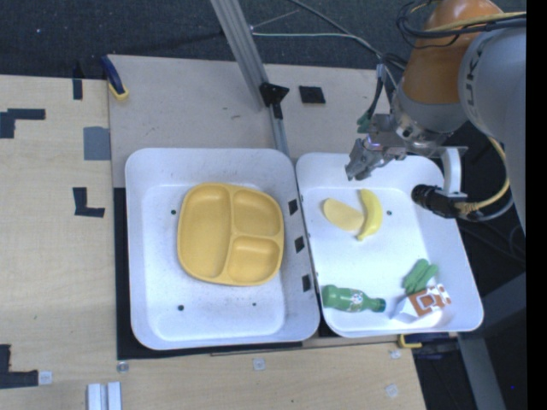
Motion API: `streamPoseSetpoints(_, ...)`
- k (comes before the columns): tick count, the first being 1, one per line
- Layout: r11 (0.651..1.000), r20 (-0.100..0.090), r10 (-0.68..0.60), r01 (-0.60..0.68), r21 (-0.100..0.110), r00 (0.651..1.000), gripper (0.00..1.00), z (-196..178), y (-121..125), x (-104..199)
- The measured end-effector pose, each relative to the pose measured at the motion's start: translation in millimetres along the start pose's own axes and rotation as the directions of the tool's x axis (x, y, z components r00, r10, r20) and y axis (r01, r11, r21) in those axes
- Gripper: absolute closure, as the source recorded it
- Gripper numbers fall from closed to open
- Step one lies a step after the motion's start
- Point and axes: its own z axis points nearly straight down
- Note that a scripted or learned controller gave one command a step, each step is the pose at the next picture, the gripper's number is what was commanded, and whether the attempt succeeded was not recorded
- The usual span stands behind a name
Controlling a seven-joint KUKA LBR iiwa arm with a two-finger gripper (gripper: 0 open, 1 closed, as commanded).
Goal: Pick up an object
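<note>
The camera view looks down on two white bins placed side by side on a wooden bench (51, 254). Nearest to the front edge of the right bin (461, 267), a green bottle (351, 299) is laid on its side, and a small orange and white package (427, 301) is seen in the front right corner. Just behind the package, a green leafy item (418, 274) is found, touching it or nearly so. Further back in the same bin, a yellow banana (370, 213) and a pale yellow slice-shaped piece (340, 214) are placed just beside each other. In the left bin (149, 229), a yellow divided plate (230, 233) with three compartments is laid in the middle. At the far edge of the right bin, the gripper (363, 166) is held above the rim, behind the banana and apart from it. Nothing is seen between its fingers; whether they are spread or closed cannot be told. Behind the bins, a grey metal pole (244, 41) is seen across the bench.
</note>
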Motion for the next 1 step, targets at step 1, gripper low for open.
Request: streamPoseSetpoints(1, 1.0, 0.0, -0.001, 0.001, -0.001, 1.0, 1.0, -5.6, 6.2, 50.3)
